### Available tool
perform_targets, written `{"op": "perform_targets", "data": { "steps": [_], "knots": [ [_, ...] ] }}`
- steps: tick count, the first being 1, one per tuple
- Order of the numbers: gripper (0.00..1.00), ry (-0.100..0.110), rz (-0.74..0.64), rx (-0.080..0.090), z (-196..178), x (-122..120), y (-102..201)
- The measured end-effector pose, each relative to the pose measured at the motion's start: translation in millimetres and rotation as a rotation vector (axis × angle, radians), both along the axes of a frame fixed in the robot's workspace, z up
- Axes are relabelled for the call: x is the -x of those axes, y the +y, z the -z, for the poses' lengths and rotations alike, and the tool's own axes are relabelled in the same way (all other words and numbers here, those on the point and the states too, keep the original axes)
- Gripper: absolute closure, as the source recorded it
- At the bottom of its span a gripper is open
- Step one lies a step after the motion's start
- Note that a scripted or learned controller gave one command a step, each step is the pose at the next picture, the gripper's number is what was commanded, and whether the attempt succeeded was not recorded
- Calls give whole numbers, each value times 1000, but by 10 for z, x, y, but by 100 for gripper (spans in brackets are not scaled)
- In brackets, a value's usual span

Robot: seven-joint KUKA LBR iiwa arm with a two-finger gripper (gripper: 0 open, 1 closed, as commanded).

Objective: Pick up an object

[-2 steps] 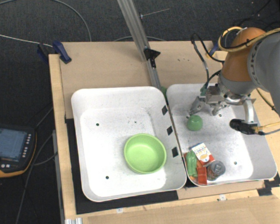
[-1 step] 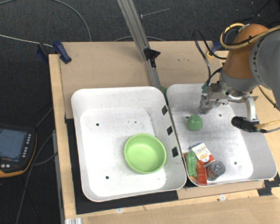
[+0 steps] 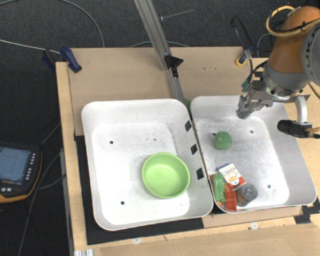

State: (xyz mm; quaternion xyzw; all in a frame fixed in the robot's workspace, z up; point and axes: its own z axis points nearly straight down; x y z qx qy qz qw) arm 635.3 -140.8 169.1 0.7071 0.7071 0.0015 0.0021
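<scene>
Arm [image 3: 292,48] reaches in from the right, wrist angled down-left. Pincer [image 3: 243,111] hangs low, nothing visibly held.

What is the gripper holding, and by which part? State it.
Nothing is seen held. The gripper hangs over the right bin, apart from the green ball below it.

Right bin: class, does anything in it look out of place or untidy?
Mildly. The small items lie heaped against the right bin's near rim, overlapping, while the green ball sits alone. Nothing looks spilled or broken.

Robotics lab: teach pendant [image 3: 12,170], clamped bench [image 3: 130,73].
</scene>
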Motion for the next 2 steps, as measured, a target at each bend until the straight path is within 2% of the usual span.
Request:
{"op": "perform_targets", "data": {
  "steps": [2],
  "knots": [
    [100,0,0,0,-887,12,-51]
  ]
}}
